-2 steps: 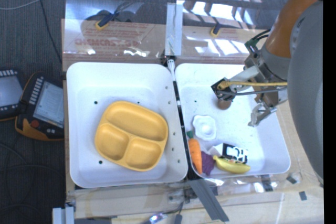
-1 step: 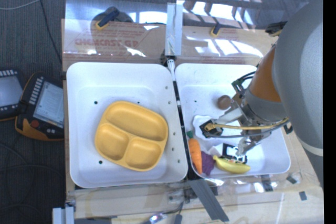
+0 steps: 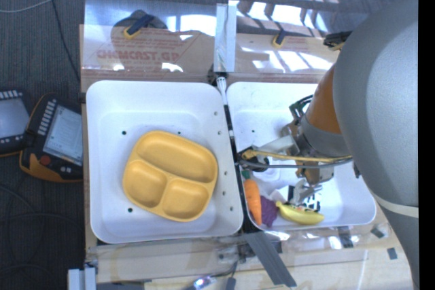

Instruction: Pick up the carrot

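Note:
The orange carrot (image 3: 252,198) lies at the front left of the right bin (image 3: 258,102), close to the wall between the bins. A purple item (image 3: 268,213) rests against its right side. My gripper (image 3: 304,189) hangs low over the front of this bin, to the right of the carrot and just above a yellow banana (image 3: 300,214). The grey arm with its orange band (image 3: 326,109) hides much of the bin's right half. Nothing shows held in the gripper.
A yellow sectioned plate (image 3: 170,175) lies in the left bin (image 3: 98,146). A white object (image 3: 272,176) sits behind the carrot under the wrist. A teach pendant (image 3: 53,139) lies on the floor to the left of the bench.

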Motion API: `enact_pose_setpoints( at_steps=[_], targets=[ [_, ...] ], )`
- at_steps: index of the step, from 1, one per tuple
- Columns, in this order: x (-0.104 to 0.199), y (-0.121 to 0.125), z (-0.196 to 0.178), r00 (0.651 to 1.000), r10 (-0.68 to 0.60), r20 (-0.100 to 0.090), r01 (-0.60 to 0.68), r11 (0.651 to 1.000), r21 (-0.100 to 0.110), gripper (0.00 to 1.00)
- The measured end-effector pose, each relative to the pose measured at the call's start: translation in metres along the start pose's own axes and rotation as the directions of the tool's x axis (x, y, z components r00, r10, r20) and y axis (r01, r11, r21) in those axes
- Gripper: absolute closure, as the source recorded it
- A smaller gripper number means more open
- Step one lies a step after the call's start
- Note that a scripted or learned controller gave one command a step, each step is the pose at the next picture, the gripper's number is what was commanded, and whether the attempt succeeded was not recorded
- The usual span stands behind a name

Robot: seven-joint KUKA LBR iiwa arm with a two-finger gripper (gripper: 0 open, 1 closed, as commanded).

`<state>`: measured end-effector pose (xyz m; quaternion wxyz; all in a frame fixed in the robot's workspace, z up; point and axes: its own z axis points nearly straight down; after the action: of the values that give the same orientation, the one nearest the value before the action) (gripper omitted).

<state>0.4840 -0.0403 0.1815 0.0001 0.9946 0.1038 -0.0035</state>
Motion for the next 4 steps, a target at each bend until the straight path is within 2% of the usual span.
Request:
enact_pose_setpoints(
  at_steps=[1, 2, 3, 4],
  targets=[
    [0.001, 0.0, -0.007, 1.0, -0.005, 0.006, 0.005, 1.0, -0.001, 1.0],
    [0.001, -0.005, -0.159, 0.98, -0.2, -0.001, 0.2, 0.98, -0.005, 1.0],
    [0.032, 0.04, -0.07, 1.0, -0.016, 0.002, 0.016, 1.0, -0.002, 1.0],
    [0.009, 0.034, -0.093, 0.921, -0.389, 0.0, 0.389, 0.921, -0.002, 1.0]
  ],
)
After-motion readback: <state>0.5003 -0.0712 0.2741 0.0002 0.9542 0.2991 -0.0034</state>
